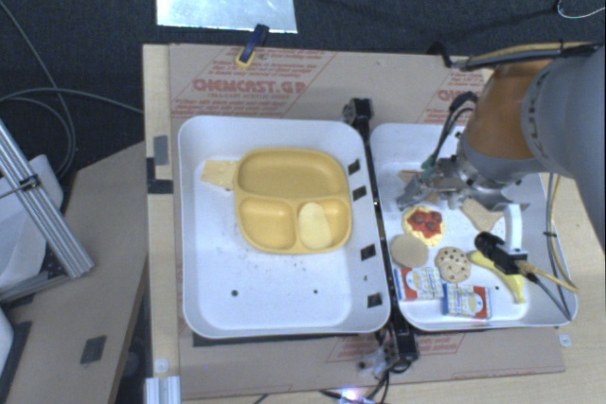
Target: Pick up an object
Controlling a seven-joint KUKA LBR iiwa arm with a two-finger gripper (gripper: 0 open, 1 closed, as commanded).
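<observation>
Just below gripper (423, 191) lies pizza toy (423, 222)

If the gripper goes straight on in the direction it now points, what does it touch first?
The gripper points down and left into the right bin. Probably it meets the bin floor, just above the pizza slice; depth is unclear from this slanted view.

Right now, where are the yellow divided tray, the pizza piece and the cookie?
yellow divided tray (284, 177): camera view, floor of its large upper compartment.
pizza piece (423, 222): camera view, middle of its red topping.
cookie (454, 265): camera view, centre of its speckled face.
</observation>
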